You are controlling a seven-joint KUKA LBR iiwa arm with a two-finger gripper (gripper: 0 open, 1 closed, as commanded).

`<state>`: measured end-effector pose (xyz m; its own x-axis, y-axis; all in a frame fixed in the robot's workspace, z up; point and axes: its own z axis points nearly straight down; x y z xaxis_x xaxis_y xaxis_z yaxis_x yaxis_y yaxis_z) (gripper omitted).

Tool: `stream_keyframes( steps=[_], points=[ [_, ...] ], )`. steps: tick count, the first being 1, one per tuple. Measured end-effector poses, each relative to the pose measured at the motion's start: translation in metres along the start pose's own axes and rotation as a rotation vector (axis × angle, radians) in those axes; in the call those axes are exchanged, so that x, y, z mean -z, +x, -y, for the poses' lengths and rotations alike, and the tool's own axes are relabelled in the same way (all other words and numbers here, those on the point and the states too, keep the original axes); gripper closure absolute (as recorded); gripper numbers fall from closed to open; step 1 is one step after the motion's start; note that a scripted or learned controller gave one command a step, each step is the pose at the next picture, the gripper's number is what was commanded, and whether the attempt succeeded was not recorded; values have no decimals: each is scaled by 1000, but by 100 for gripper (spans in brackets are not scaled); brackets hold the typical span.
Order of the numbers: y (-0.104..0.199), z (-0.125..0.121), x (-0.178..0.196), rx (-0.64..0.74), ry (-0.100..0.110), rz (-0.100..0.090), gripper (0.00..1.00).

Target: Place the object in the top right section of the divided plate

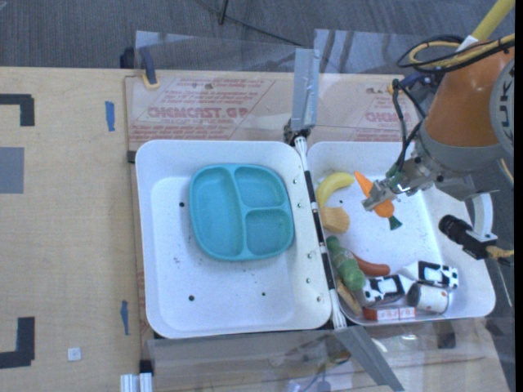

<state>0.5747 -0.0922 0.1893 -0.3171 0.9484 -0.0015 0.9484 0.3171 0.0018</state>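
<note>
One carrot (pixel 364 184), orange and tapered with a small green tip, lying aslant in the upper middle of the right bin (pixel 413 239), centre-right of the frame. One gripper (pixel 381 198) right down on the carrot's middle; open or closed, impossible to tell from up here. One arm (pixel 467 104) above it at the right edge, broad orange band, grey body, yellow and black cables looping at the upper right.

Around the carrot, same bin:
- one banana (pixel 333 186), yellow and curved, just to the left
- one pale yellow lump (pixel 335 219) below the banana
- one green vegetable piece (pixel 350 269), knobbly, by the bin's left wall
- one red sausage (pixel 373 265), smooth and slim
- two cow-patterned items (pixel 384 287), black on white, along the lower edge
- one white cylinder (pixel 428 299) at the lower right

Two bins in all, shallow, white, round-cornered, side by side. In the left bin (pixel 163 243), one divided plate (pixel 242 211), teal, smooth plastic, three sections; its top right section (pixel 260 188) bare. Dark specks on the floor of that bin.

Underneath, a pale wooden bench (pixel 65 219) with black corner marks and two strips of blue tape (pixel 109 115). Cardboard (pixel 204 104) with red print behind the bins, clear plastic sheets, then grey floor (pixel 82 15) across the top of the frame.
</note>
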Motion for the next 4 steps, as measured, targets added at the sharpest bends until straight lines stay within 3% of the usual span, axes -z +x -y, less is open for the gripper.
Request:
stream_keyframes(
  steps=[1,2,3,4],
  points=[
    [94,-10,-5,51,4,-3,100],
    [49,-25,-4,97,-1,1,100],
    [136,-8,-5,136,3,-3,100],
    [136,-8,-5,135,3,-3,0]
  ],
)
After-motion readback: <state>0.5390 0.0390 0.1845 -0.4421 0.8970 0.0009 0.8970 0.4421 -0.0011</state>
